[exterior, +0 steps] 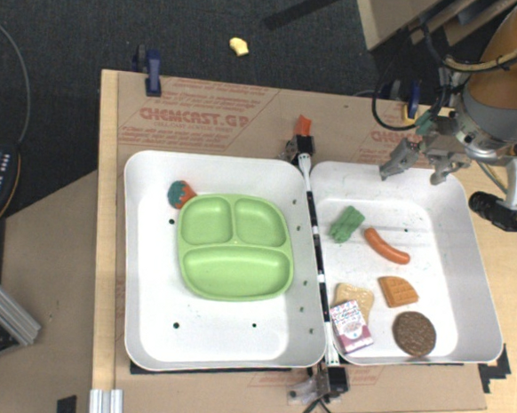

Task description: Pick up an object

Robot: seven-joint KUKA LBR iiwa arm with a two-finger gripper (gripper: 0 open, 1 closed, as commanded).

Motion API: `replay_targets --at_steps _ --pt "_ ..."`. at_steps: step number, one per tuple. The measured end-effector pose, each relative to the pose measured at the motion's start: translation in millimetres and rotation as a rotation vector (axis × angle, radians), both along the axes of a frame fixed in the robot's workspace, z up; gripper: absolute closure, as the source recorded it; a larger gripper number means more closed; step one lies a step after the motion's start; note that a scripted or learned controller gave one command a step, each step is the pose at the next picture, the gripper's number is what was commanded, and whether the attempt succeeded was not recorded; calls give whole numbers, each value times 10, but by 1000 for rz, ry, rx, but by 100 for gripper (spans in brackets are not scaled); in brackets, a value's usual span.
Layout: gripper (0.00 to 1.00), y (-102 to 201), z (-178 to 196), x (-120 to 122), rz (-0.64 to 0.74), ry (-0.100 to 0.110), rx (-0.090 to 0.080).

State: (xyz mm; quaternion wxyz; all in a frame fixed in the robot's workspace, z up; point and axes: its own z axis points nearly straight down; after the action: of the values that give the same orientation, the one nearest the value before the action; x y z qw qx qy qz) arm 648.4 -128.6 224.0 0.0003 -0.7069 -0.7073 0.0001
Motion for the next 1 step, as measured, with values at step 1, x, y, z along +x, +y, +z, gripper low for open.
replay_targets --at_steps 1 --pt "0 339 -1274 48 3 9 3"
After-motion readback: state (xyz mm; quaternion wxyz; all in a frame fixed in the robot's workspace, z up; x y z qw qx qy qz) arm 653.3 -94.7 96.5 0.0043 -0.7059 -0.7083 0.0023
